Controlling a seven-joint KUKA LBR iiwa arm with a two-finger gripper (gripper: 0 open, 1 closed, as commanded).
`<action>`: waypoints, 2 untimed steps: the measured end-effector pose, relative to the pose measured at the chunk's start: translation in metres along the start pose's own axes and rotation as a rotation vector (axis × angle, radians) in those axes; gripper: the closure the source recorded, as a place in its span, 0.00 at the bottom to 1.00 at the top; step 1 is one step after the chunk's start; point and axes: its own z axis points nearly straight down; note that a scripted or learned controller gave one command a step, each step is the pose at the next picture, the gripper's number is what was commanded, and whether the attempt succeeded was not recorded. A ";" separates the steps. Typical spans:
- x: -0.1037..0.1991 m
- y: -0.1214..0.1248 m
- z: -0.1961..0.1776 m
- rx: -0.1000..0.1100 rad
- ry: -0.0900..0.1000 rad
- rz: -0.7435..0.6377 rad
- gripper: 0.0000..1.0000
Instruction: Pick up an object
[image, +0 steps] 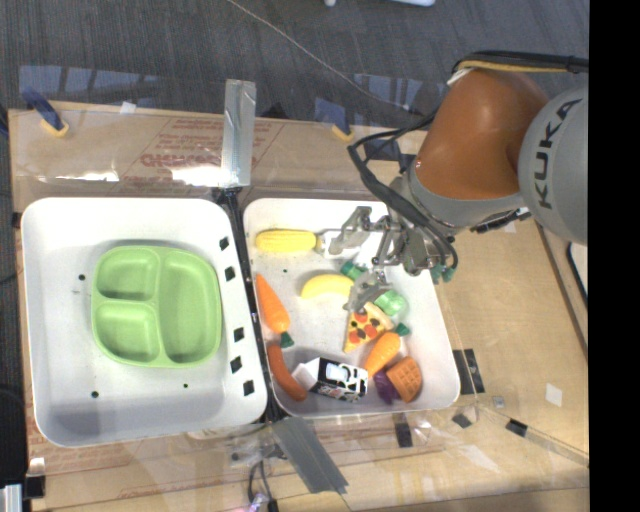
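Note:
My gripper (362, 260) hangs over the upper middle of the right bin (440, 330), its two fingers spread open. One finger (350, 232) lies near the yellow corn cob (285, 240). The other finger (371, 288) is beside the banana (327, 288) and a green toy (391, 303). A small green piece (352, 269) shows between the fingers, and nothing is gripped. Lower in the bin lie a pizza slice (364, 325), an orange carrot (272, 304), a second carrot (383, 350), a waffle piece (405, 378), a black and white toy car (342, 378) and a red sausage (283, 372).
The left bin (50, 300) holds a green divided plate (157, 305). The arm's orange band (475, 130) and its cables (375, 180) overhang the right bin's far right corner. Tape strips (238, 130) hold the bins to the cardboard bench.

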 end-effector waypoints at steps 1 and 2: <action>0.028 -0.022 0.142 0.000 -0.005 -0.178 0.00; 0.054 -0.073 0.157 0.006 -0.031 -0.165 0.00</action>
